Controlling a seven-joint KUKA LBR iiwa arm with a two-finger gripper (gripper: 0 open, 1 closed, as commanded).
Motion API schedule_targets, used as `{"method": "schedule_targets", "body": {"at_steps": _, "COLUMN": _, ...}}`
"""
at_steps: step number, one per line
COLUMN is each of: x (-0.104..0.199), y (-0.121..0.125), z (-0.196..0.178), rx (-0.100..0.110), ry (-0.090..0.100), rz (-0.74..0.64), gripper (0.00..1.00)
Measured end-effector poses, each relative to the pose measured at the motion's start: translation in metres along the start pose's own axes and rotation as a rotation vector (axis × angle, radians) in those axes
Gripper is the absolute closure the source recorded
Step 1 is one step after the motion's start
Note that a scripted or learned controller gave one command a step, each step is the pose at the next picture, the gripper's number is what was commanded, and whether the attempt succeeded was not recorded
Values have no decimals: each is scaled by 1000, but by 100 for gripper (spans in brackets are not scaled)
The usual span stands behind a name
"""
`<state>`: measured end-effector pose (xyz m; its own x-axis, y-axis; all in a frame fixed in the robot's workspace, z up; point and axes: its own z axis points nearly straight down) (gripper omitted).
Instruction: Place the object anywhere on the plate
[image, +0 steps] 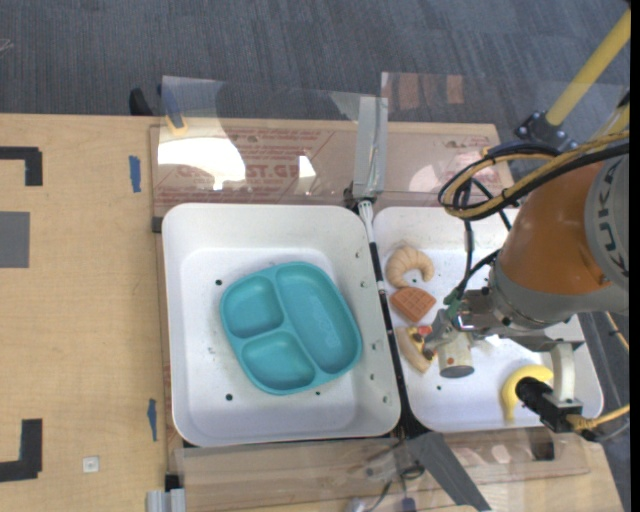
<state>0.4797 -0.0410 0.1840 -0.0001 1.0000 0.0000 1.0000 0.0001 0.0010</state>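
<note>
My gripper hangs low in the right-hand shallow white bin, over its left half, with my grey arm and its orange band filling the bin's upper right. I cannot tell how the gripper stands, since the wrist body covers its tip from this slant.

Three food pieces crowd the strip beside the bin's left wall. A tan croissant-shaped toy lies at twelve o'clock from my gripper, a little apart. An orange-brown waffle-textured square piece sits at about eleven o'clock, near the gripper. A pale cream wedge-like piece lies at nine o'clock, just beside or touching the tip; I cannot tell which, and I do not see it pinched. A yellow banana-like curved toy rests at four o'clock, near the bin's front rim.

The teal three-compartment plastic plate lies at nine o'clock, well apart, in the middle of the left-hand shallow white bin. It is turned at a slant, with bare white floor on every side. The two bins touch along a raised double rim between the plate and me. A clear upright divider panel stands at the far end of that seam.
</note>
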Motion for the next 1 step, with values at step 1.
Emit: {"method": "schedule_targets", "body": {"at_steps": 1, "x": 47, "y": 13, "z": 16, "rx": -23, "ry": -8, "rz": 30, "gripper": 100}}
